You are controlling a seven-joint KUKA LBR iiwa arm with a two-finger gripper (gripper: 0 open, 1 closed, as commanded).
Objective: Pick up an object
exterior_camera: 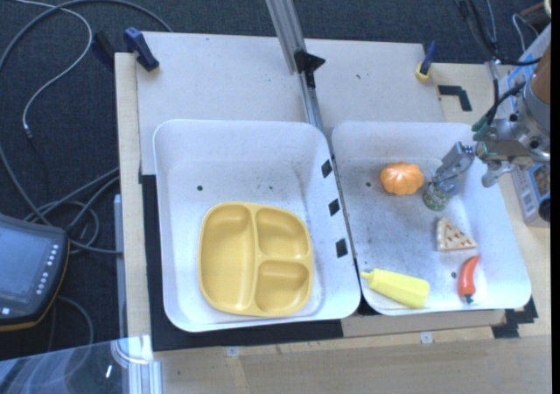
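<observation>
Hovering open-fingered gripper (448, 175) over right bin (516, 283), nothing held yet. Closest pick: orange fruit (402, 179), just beside. Better to centre over it, drop straight, then squeeze, avoiding greenish thing (434, 200) underneath.

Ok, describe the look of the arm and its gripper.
The arm is grey, with an orange band at the picture's edge and dark cables running along it. The gripper is grey metal with two slim fingers, joined to a bulkier silver wrist block.
</observation>
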